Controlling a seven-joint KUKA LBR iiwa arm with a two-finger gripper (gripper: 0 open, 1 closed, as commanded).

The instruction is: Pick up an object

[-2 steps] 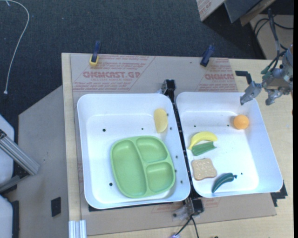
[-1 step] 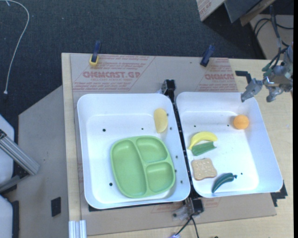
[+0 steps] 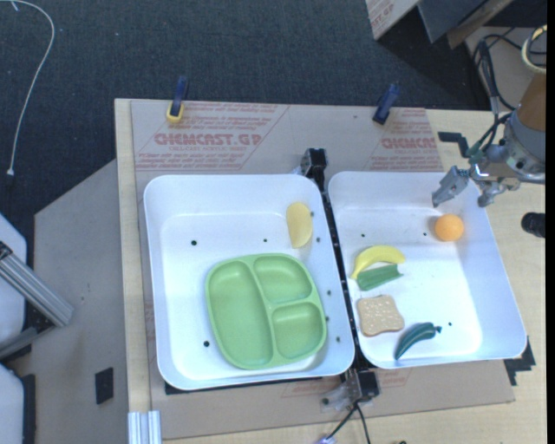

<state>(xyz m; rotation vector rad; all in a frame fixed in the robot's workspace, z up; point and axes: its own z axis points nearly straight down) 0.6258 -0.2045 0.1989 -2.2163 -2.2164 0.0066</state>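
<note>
orange ball (image 3: 448, 227) lies in right bin (image 3: 512, 299), near its far right corner. pincer (image 3: 468, 190) hangs just above and beyond it, fingers spread wide, nothing between them. nearer in the same bin: banana (image 3: 379, 257), bread slice (image 3: 379, 315), dark green pepper (image 3: 416, 338). left bin (image 3: 173, 217) holds green divided plate (image 3: 264, 308).

Table (image 3: 260, 130) surface is a brown board printed with red lettering; two blue clamps hold its far edge, one with a yellow tip (image 3: 177, 99), one plain (image 3: 386, 103); a black clip (image 3: 314, 161) sits at the far end of the seam between the bins, another (image 3: 364, 382) at the near end; dark carpet (image 3: 217, 43) lies beyond; a white cable (image 3: 30, 69) trails across it at left; a cardboard box (image 3: 392, 13) stands at the top edge.
</note>
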